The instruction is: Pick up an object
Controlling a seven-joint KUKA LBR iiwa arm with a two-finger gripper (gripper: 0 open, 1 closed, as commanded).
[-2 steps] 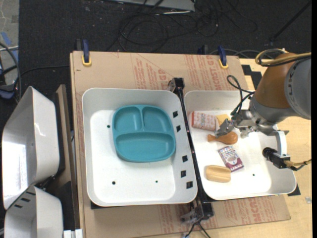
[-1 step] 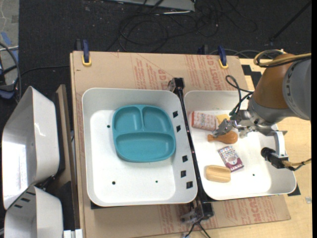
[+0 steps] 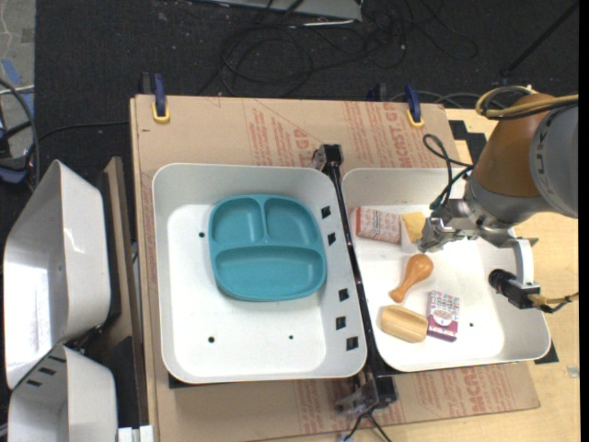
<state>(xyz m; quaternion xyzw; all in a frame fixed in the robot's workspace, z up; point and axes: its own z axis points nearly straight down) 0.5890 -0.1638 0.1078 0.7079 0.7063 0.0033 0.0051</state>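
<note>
A cardboard-topped bench (image 3: 239, 127) carries two shallow white bins side by side: the left bin (image 3: 175, 274) holds a teal divided plate (image 3: 267, 247) with bare floor all round it. In the right bin (image 3: 479, 339), a chicken drumstick (image 3: 411, 277) lies mid-floor, a bread roll (image 3: 403, 323) and a small carton (image 3: 444, 315) near the front rim, a red-and-white packet (image 3: 379, 224) and yellow wedge (image 3: 415, 224) toward the back. The gripper (image 3: 431, 236) hangs just beside the wedge; its state cannot be told.
</note>
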